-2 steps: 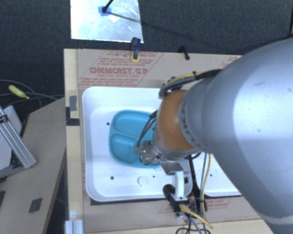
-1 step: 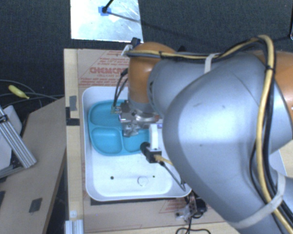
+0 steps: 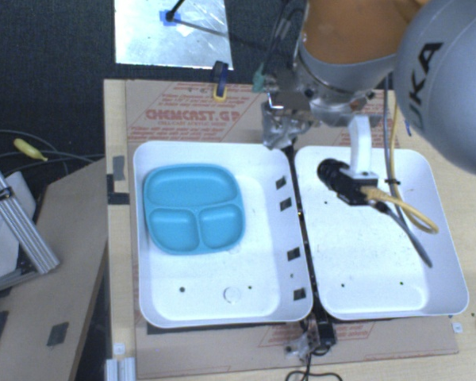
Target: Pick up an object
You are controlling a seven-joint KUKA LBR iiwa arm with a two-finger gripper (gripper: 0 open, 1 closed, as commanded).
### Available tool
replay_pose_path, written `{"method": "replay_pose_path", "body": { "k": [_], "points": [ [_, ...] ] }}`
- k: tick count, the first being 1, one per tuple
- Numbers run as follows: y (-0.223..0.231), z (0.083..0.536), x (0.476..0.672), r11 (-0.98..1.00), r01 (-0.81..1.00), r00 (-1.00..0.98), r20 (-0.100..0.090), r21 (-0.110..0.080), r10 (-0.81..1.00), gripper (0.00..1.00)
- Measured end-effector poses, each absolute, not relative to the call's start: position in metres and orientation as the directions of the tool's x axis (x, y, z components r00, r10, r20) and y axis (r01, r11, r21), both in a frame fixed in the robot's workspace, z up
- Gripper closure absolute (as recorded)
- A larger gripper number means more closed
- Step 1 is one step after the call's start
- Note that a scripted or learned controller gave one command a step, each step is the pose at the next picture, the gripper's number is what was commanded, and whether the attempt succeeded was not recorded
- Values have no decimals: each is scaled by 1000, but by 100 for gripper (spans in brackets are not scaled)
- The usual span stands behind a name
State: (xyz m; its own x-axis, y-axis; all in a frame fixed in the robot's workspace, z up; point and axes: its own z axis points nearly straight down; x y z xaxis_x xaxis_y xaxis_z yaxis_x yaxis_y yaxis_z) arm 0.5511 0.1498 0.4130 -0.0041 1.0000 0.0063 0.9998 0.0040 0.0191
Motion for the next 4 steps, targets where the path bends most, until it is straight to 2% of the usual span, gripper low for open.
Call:
{"method": "replay_pose_path", "body": {
  "k": [1, 2, 3, 4],
  "points": [
    [195, 410, 504, 9, 1000, -9, 3, 0, 1000, 100],
    [150, 419, 506, -2, 1000, 2, 0, 3, 1000, 100],
    [113, 415, 489, -2, 1000, 2, 0, 1, 1000, 100],
    [108, 447, 487, 4, 1000, -4, 1, 5, 1000, 100]
  ]
}}
